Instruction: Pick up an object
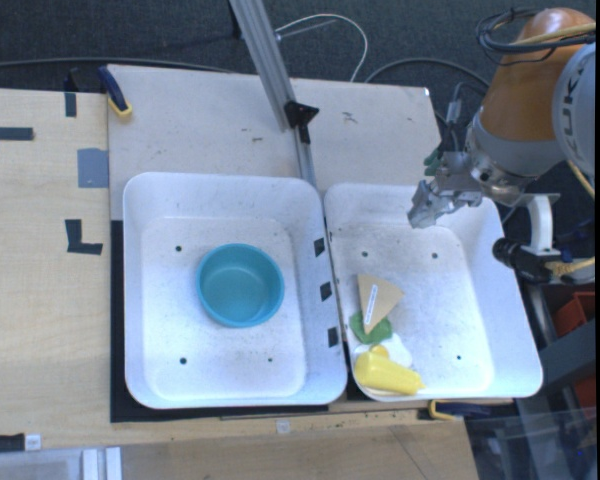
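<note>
A teal bowl (241, 285), a tan wedge (376, 301), a yellow toy (386, 372) (both bins (150, 218) speckled white).

A single fixed camera is looking down at a slant from above the worktop (40, 268), standing far enough off to be taking in both bins (140, 268) side by side, with the arm (535, 88) reaching in from the right.

A round blue plastic bowl (241, 284) sits upright in the other bin, well left of the gripper (427, 211). Nearer, below-left of it, a tan wedge (376, 299), a green piece (361, 325) and a yellow plastic lump (386, 372) lie clustered, touching.
</note>
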